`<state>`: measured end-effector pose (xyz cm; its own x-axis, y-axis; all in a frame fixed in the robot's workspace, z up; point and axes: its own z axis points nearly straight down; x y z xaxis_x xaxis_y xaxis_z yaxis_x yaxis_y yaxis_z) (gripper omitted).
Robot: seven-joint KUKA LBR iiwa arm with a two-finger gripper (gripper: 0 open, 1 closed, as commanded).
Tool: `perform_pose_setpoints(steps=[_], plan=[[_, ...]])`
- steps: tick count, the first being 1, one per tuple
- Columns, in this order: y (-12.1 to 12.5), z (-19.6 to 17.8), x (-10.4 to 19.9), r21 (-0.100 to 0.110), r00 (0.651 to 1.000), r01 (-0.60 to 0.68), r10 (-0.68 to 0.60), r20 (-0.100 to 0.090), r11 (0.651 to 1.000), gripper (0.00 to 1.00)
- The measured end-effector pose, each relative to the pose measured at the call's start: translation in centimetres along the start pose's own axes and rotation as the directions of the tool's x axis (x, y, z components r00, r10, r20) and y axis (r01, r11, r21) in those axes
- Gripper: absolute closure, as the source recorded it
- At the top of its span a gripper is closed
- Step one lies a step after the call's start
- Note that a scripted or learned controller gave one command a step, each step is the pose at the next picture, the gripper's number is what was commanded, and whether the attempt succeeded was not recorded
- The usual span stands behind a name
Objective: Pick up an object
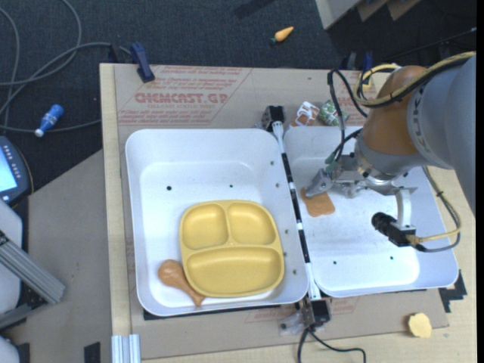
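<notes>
Brown piece (319,205) — just beside gripper (318,189)

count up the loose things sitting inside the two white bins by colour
yellow: 1, the divided plate in the left bin
orange-tan: 2, the drumstick-shaped toy beside the plate, and the flat piece in the right bin next to the gripper
total: 3

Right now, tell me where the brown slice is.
The brown slice lies in the right bin, near its left wall, just below the claw. The yellow plate sits in the left bin.
</notes>
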<state>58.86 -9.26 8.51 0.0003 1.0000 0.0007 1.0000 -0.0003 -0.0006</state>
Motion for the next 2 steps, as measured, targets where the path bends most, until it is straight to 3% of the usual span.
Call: perform_pose_setpoints(steps=[1, 2], plan=[[-2.2, 0.0, -2.5, 0.001, 1.000, -0.002, 0.002, 0.000, 1.000, 0.00], [-3.3, -0.1, -0.7, -0.001, 1.000, 0.000, 0.000, 0.001, 1.000, 0.00]])
